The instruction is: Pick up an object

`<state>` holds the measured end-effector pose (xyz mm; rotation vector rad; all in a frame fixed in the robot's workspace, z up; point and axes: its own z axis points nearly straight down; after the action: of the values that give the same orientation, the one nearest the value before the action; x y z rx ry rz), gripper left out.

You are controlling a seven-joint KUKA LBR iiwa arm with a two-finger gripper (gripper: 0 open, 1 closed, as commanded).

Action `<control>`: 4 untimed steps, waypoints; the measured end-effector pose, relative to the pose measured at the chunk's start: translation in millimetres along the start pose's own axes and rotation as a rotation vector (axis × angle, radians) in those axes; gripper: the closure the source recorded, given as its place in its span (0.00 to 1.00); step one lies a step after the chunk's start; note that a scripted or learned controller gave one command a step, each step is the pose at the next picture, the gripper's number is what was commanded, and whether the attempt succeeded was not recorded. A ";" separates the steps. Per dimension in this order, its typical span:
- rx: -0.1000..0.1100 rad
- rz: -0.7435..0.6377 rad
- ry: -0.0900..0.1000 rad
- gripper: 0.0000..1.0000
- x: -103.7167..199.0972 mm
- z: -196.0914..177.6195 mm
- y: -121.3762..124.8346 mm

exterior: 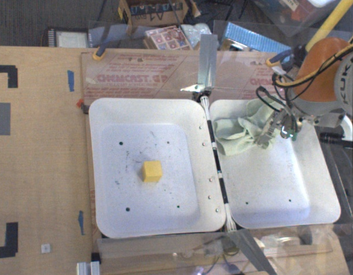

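Observation:
A crumpled pale green cloth (236, 135) lies in the upper left part of the right bin (290, 205). My gripper (268, 137) reaches in from the right and sits low at the cloth's right edge, touching it. One fold of the cloth rises beside the gripper. A small yellow block (153, 171) rests near the middle of the left bin (113, 211), well apart from the gripper.
The grey arm with its orange band (319, 73) and looped cables hangs over the right bin's upper right corner. A metal divider (207, 67) stands behind the gap between the bins. Boxes and clutter lie beyond the bench's back edge.

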<state>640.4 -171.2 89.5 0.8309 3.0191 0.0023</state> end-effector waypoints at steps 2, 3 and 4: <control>0.004 0.167 0.006 0.00 -22.5 -14.9 -10.6; 0.001 0.004 0.000 0.00 -6.3 0.7 -38.1; -0.002 -0.066 0.000 0.00 109.2 -0.7 0.1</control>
<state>546.6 -115.3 89.1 0.7313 3.0443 0.0044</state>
